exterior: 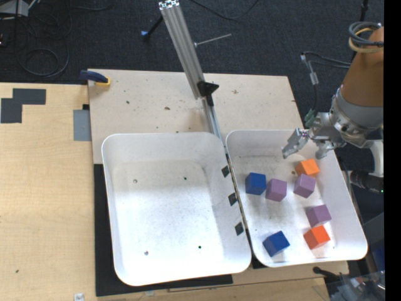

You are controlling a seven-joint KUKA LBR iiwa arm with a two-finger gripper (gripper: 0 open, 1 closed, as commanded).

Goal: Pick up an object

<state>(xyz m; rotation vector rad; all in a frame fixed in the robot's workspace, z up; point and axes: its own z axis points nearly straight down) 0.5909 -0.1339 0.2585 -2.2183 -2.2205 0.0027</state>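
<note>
The right bin (pixel 263 137) holds several small cubes. An orange cube (pixel 307 167) lies near the bin's far right side, with a purple cube (pixel 304 185) just in front of it. A blue cube (pixel 255 183) and another purple cube (pixel 276 189) sit side by side in the middle. Nearer the front lie a purple cube (pixel 318 214), an orange cube (pixel 317 236) and a blue cube (pixel 276 242). My gripper (pixel 306 150) hangs over the bin's far right part, just above the far orange cube. It is open with nothing between its fingers.
The left bin (pixel 163 205) stands beside the right one, joined by black clips (pixel 232 198) along the shared edge. A slanted metal rail (pixel 188 55) rises behind the bins. The orange-banded arm (pixel 363 80) comes in from the right.
</note>
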